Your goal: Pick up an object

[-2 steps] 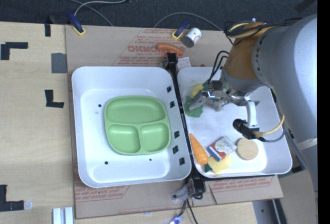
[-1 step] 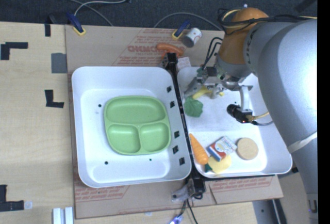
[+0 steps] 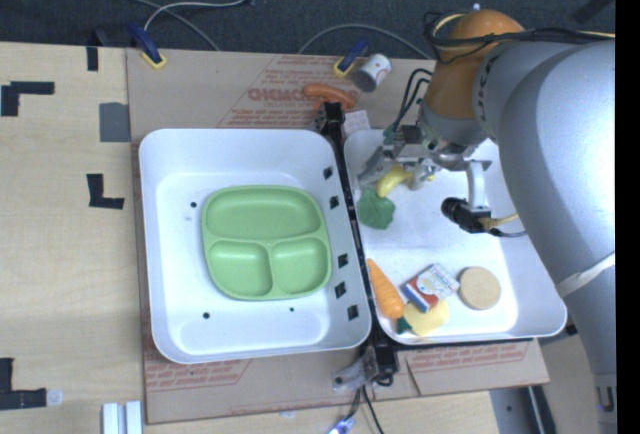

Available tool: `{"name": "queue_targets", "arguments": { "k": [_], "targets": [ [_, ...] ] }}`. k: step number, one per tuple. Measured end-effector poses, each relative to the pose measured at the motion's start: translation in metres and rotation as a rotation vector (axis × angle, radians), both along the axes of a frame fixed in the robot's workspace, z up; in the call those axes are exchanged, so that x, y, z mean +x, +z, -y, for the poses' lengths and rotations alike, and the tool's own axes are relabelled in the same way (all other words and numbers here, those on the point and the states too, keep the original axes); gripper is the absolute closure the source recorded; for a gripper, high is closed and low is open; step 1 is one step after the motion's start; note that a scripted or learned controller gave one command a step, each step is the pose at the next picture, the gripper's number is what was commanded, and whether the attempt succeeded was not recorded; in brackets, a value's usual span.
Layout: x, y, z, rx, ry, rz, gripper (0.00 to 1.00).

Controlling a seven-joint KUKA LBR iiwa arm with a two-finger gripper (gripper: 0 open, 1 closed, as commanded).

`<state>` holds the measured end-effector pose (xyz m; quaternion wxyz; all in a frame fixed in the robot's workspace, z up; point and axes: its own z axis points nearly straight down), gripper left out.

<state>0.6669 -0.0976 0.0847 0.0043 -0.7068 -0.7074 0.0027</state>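
In the right bin [image 3: 520, 307], my gripper [image 3: 402, 165] hangs low near the far left corner, under the orange wrist band. A yellow banana-like piece [image 3: 391, 183] lies right beneath it, partly covered by the gripper. Just in front of that sits a green leafy toy [image 3: 377, 212]. Nearer the front lie an orange carrot [image 3: 385, 288], a small printed box [image 3: 431, 284], a round tan biscuit [image 3: 479, 287] and a yellow piece [image 3: 426, 321].
The left bin [image 3: 170, 172] holds a green divided plate [image 3: 267, 241]. The bins' shared wall [image 3: 345, 222] runs close to the gripper's left. A black connector with a cable [image 3: 463, 212] hangs from the arm over the right bin. Clips and cables lie behind the bins.
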Motion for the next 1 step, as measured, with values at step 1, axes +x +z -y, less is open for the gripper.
{"name": "queue_targets", "arguments": {
  "k": [1],
  "targets": [
    [-0.0031,0.0072,0.0008,0.0,-0.001,-0.014,1.0]
  ]
}}
